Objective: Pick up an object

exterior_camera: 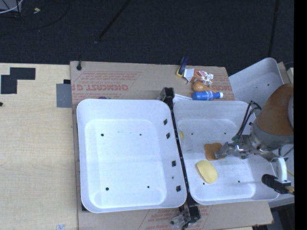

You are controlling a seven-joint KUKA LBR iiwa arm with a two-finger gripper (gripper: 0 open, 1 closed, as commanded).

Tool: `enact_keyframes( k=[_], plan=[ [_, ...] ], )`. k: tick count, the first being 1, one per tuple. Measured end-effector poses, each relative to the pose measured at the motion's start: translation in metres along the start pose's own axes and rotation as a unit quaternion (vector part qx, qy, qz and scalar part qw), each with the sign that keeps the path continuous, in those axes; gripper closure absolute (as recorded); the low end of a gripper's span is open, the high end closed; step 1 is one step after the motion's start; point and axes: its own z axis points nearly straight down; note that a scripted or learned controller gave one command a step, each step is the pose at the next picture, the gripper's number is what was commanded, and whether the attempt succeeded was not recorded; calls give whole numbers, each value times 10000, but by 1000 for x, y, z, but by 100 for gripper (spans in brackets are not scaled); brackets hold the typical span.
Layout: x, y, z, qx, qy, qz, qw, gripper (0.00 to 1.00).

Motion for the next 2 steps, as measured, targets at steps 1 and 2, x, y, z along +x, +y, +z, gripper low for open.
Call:
enact_keyframes(
  k=[1,2],
  plan=[
    [2,1,-10,-5,21,15,10000,100],
    [12,30,-194,-82,-16,-35,10000,100]
  ],
)
